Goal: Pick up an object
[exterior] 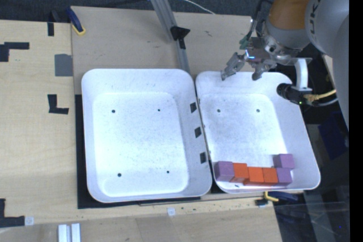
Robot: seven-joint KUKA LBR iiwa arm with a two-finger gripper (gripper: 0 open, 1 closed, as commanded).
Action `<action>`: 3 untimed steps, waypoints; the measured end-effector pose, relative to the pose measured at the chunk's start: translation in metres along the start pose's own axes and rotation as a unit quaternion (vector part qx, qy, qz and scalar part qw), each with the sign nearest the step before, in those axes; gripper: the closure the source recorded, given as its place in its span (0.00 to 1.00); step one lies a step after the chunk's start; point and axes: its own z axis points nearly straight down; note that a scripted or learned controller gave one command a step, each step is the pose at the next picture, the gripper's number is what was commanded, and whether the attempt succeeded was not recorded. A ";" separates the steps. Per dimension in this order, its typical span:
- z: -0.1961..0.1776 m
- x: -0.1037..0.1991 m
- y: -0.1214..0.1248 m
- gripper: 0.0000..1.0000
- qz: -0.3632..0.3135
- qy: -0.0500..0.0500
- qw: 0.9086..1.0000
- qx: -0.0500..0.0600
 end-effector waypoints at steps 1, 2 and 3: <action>0.050 0.035 -0.007 0.00 -0.001 0.000 1.000 0.002; 0.047 0.033 -0.006 0.00 0.000 -0.001 1.000 0.000; 0.046 0.037 0.025 0.00 0.000 0.000 1.000 -0.001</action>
